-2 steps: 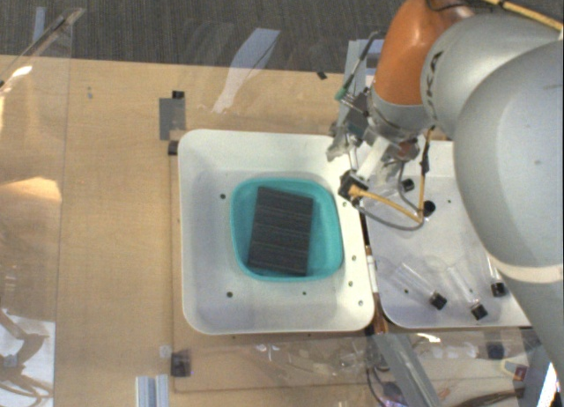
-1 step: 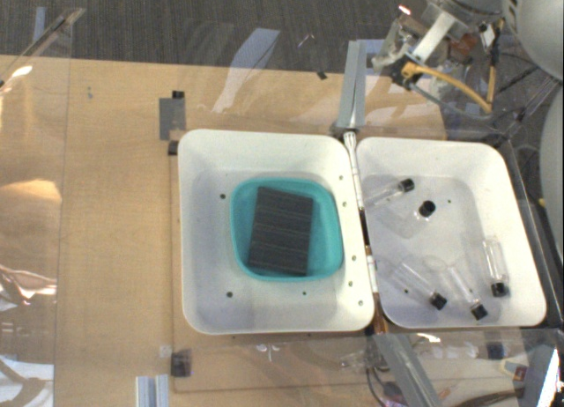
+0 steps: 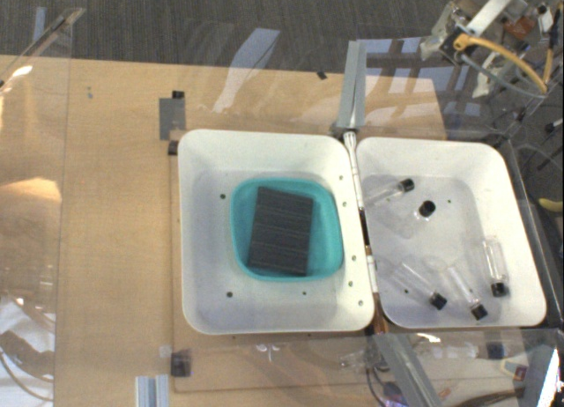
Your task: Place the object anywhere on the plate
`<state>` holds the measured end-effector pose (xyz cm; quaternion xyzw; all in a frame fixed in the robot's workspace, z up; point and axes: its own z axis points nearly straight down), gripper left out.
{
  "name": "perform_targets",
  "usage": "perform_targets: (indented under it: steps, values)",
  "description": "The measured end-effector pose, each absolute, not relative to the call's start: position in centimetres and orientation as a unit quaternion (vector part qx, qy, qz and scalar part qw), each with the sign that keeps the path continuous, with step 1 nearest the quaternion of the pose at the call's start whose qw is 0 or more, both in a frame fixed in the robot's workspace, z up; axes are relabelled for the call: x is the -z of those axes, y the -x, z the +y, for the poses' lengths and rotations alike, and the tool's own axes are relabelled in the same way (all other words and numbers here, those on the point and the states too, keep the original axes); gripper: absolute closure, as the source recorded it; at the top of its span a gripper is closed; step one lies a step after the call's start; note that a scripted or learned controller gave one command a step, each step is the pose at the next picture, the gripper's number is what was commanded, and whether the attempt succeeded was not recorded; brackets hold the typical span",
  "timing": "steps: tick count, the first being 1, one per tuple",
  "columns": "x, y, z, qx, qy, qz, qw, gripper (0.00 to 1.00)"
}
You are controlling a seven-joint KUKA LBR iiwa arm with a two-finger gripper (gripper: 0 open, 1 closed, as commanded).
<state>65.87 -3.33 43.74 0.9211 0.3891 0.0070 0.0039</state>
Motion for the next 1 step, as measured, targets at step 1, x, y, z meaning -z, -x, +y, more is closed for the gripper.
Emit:
perform_targets:
  steps: [1]
  values:
    - [-43.61,-64.69,-7.3,-0.0058,-0.944,0.331,0.004,0.0]
